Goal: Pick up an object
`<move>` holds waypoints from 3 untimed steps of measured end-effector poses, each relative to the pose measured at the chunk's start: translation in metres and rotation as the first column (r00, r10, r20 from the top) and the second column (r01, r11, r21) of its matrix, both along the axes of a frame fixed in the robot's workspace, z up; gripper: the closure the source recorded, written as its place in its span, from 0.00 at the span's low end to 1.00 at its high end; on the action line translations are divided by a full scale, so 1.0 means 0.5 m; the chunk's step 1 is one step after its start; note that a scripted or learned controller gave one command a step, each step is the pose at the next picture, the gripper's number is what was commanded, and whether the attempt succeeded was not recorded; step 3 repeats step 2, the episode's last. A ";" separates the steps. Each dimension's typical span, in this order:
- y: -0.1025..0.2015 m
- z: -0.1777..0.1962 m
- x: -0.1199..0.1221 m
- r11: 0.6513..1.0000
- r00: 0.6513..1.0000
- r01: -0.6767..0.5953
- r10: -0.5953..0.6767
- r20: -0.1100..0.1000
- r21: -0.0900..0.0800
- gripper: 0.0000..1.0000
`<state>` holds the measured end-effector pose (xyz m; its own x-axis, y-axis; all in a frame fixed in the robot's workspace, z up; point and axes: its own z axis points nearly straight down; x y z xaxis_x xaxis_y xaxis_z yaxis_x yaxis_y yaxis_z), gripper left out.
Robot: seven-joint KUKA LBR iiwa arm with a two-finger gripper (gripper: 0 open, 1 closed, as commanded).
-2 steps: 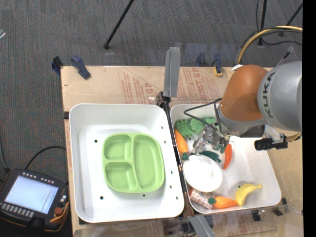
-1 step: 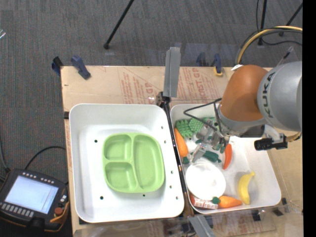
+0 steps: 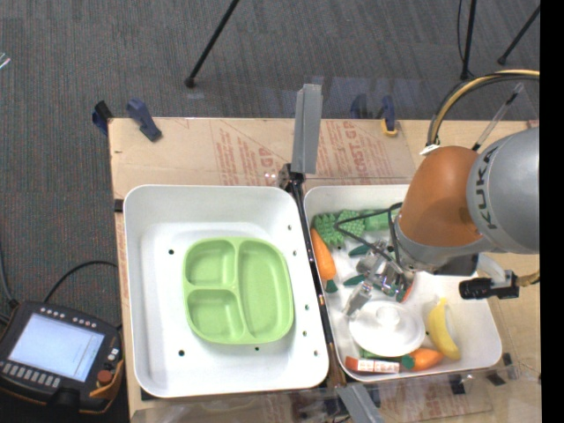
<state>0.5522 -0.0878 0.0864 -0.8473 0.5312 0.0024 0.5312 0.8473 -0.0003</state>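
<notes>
The left bin (image 3: 220, 289) holds a green divided plate (image 3: 238, 289) at its centre. The right bin (image 3: 489, 337) is crowded: a white round lid (image 3: 388, 327) at its 6 o'clock, a yellow banana (image 3: 442, 327) at 4, a carrot (image 3: 322, 254) along the 9 o'clock wall, green toys (image 3: 339, 225) at 11. My arm (image 3: 467, 205) reaches in from 3 o'clock, wrist bent down, my jaws (image 3: 374, 280) poised just above the lid's 11 o'clock edge. Whether they are parted or clenched, I cannot tell.

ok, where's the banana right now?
The banana lies in the right bin, near its right wall, just right of the white round lid and above an orange carrot.
</notes>
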 end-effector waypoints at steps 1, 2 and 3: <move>-0.083 0.002 -0.088 1.000 1.000 -0.001 0.001 0.003 -0.001 0.00; -0.017 0.002 0.035 0.985 0.985 -0.170 0.170 0.003 0.000 0.00; -0.017 0.002 0.035 0.985 0.985 -0.170 0.170 0.003 0.000 0.00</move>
